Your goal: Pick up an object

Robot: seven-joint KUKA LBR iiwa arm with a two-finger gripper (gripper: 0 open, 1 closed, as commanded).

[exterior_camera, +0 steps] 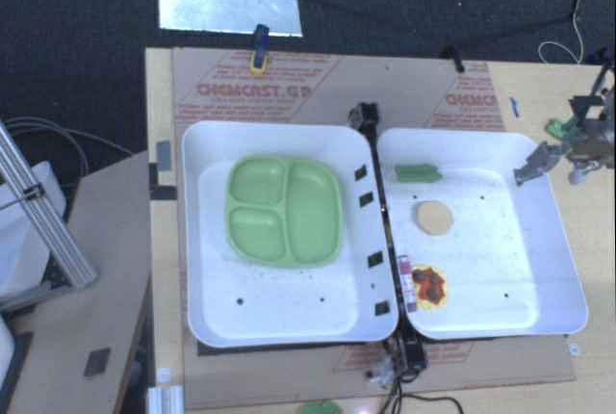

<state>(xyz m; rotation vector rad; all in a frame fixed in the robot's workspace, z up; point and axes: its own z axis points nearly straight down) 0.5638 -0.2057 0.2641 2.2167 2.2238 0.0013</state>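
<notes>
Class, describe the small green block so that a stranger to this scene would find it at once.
Start at the right-hand shallow white bin of the two. The flat green rectangular block lies near its far left corner, beside the divider. Its neighbours are a round tan disc and a red-and-yellow patterned piece; it alone is green and straight-edged.

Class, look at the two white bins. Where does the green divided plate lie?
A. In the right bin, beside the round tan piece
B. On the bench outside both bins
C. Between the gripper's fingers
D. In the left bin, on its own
D: the green divided plate lies flat in the left bin, while the round tan piece lies in the right bin.
</notes>
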